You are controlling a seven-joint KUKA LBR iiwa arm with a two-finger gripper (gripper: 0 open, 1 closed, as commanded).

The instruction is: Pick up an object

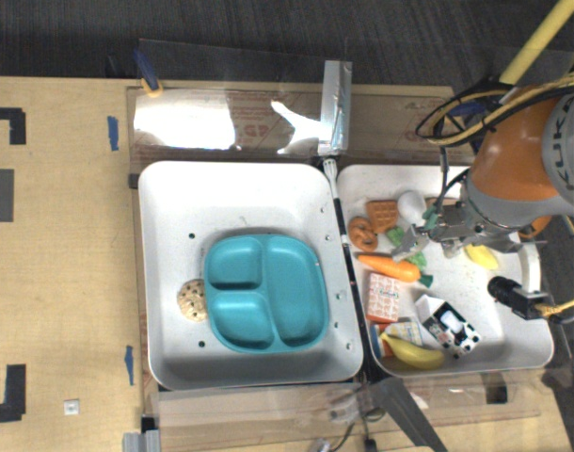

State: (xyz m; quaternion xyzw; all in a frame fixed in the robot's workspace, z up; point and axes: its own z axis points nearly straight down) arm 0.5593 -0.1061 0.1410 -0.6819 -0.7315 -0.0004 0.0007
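Status: pick not yet achieved, as far as the view shows.

The arm (527,158) reaches in from the right and sits low over the right bin (532,347). The gripper (436,226) is down among the clutter near the bin's upper middle. The jaws' opening cannot be read from this angle; nothing is visibly lifted between them.

Candidate objects in the right bin, all resting on the bin floor: a carrot (392,268) lying just below-left of the gripper, a pretzel (363,233) and a waffle-like piece (382,215) toward the upper left, a yellow lemon-like item (481,255) just right of the gripper, a small printed carton (383,299), a banana (414,352) at the lower edge, and a black-and-white box (452,326) beside it.

The left bin (165,196) holds a teal divided plate (265,291) and a cookie (192,299) touching its left rim.

Judgement: approach phase done; closing, lifting and confirming a hold remain. Which object is targeted cannot be told; the carrot and the green bits by the gripper are nearest.
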